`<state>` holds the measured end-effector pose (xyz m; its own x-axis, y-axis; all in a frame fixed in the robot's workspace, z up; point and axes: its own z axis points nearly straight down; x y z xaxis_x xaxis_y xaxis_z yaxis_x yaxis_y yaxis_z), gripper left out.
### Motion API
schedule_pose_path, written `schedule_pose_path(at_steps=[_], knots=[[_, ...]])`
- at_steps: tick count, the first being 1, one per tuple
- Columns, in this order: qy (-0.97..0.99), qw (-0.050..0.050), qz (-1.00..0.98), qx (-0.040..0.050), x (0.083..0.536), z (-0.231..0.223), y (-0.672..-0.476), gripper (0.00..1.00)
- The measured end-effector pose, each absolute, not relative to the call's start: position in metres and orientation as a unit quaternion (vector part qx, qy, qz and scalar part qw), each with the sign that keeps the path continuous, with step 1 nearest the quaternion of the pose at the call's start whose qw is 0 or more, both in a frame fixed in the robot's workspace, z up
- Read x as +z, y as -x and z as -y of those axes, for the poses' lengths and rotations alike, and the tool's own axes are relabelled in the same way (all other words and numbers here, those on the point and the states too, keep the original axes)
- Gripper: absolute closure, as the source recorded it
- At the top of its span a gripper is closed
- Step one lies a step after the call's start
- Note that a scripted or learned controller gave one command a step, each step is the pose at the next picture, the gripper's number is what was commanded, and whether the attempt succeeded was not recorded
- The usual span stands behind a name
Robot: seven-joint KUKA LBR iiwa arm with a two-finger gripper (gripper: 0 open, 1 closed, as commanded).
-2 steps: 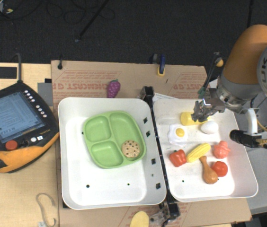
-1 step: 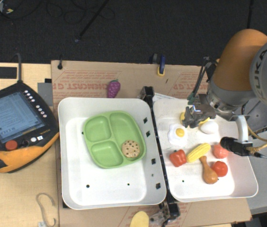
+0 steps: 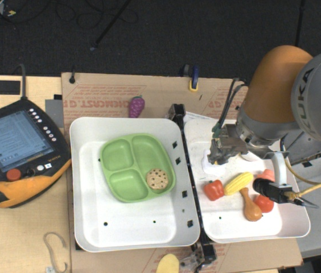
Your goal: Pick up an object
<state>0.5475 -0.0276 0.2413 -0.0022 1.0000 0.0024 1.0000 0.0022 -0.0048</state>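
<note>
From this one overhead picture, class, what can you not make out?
- Gripper: its dark fingers blur together, so their state is unclear.
- Right bin: the arm covers its far corner.
- Yellow thing: cut off by the bottom edge.
- Purple thing: too small to identify.

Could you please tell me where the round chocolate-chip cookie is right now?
The round chocolate-chip cookie lies in the left white bin, in the lower-right compartment of the green divided plastic plate.

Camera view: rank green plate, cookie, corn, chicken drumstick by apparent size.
1. green plate, clearly largest
2. corn and chicken drumstick: look alike, and the drumstick is partly behind a black object, so no ranking
3. cookie, smallest
</note>
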Motion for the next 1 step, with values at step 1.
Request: schedule_pose_path(at_steps=[1], knots=[[0.706, 0.003, 0.708, 0.0011, 0.2450, -0.0200, -0.5262, 1.00]])
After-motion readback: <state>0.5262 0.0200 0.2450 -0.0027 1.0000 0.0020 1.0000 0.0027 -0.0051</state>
